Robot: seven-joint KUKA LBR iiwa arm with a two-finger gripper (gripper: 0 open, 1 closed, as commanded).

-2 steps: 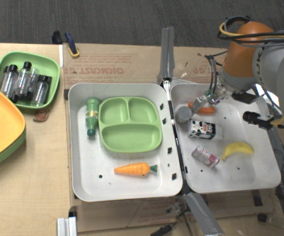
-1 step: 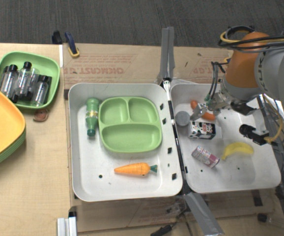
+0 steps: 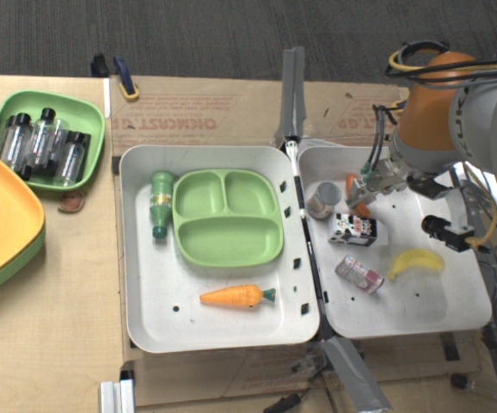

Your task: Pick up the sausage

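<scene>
The gripper (image 3: 362, 198) hovers directly over the sausage (image 3: 352, 188) (grip state unclear); next, it must lift cleanly.

Even, bright overhead light falls on the whole scene, and the two white bins (image 3: 137, 256) left of and below the gripper (image 3: 362, 189) look almost washed out, with only soft, short shadows under the things in them. Focus is fairly sharp throughout, slightly grainy, and the dark floor (image 3: 231, 15) beyond the gripper stays dim
</scene>
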